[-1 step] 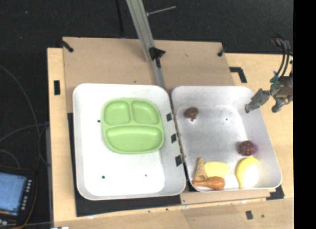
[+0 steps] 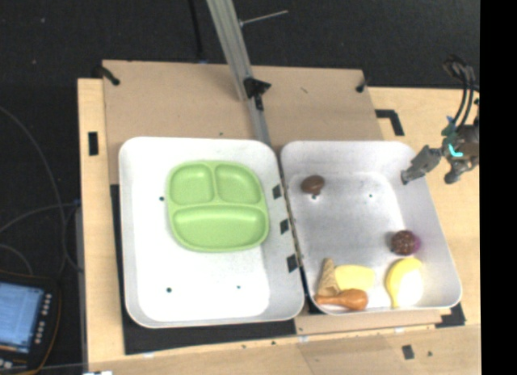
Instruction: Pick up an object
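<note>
Two shallow white bins sit side by side on a pale wooden desk [image 2: 202,99]. At the right edge of the view, over the upper right rim of the right bin [image 2: 363,155], hangs the gripper [image 2: 435,166]; its two grey fingers [image 2: 418,165] are spread apart with nothing between them.

Candidate objects, all in the right bin and placed relative to the fingers:
- a brown mushroom [image 2: 313,184], well to the left, at about the same height in the view;
- a dark purple berry [image 2: 405,242], below and slightly left, near the bin's right wall;
- a yellow lemon [image 2: 405,280], further below, just beneath the berry;
- a yellow block [image 2: 354,276], below and left, just beside the lemon;
- a tan cone [image 2: 327,275], touching the block's left side;
- an orange carrot [image 2: 349,300], lying along the bin's lower rim, against the cone and block.

Far to the left of the fingers, the left bin [image 2: 145,284] holds a green divided plate [image 2: 216,206] in its upper half. A grey metal rail [image 2: 230,38] runs from the top of the view down to the gap between the bins.
</note>
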